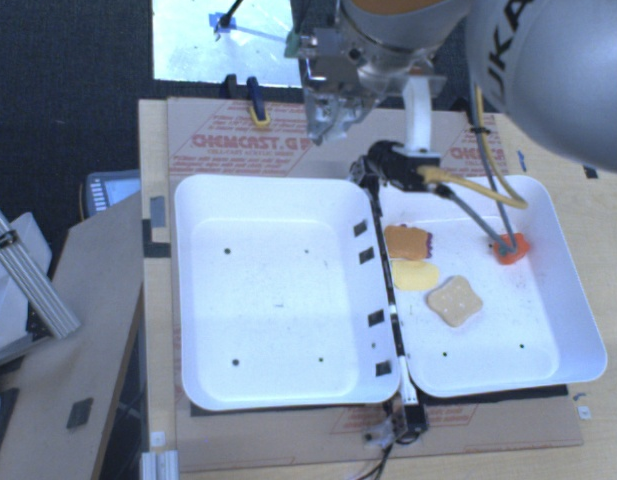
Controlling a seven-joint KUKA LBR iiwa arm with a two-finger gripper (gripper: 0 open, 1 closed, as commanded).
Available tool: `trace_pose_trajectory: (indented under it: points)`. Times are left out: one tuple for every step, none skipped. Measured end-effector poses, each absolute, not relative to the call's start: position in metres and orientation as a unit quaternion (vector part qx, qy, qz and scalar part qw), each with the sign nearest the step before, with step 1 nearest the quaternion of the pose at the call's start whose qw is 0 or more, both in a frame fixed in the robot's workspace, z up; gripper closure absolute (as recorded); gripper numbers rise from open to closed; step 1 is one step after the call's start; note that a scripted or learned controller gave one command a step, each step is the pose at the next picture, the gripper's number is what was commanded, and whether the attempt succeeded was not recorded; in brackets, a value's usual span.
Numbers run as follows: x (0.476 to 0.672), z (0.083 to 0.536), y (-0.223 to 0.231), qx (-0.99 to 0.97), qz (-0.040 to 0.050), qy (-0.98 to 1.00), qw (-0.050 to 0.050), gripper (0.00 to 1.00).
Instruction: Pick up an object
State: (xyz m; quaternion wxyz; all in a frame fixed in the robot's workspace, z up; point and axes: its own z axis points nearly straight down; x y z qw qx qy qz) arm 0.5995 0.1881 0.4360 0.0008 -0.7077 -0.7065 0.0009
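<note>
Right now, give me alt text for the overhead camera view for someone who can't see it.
A grey robot arm's gripper hangs above the back edge of two white bins, holding nothing. The right bin holds a toast-like piece, a yellow piece, an orange-brown piece and a small orange object beside the left bin.

Two shallow white bins are sitting side by side: the left bin [198,298] and the right bin [563,318]. The right bin is holding four items: one orange-and-purple piece [408,241], one pale yellow flat piece [416,276], one tan toast-shaped piece [454,301], one small orange-red object [511,250].
</note>
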Motion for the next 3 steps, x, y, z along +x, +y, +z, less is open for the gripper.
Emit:
trace_pose_trajectory:
  points:
    - [0.613,0.417,0.237,-0.704,-0.0007,-0.71,0.0,1.0]
    - [0.619,0.544,0.234,-0.705,-0.0077,-0.709,-0.004,1.0]
    - [0.647,0.535,0.234,-0.707,-0.0011,-0.707,-0.001,1.0]
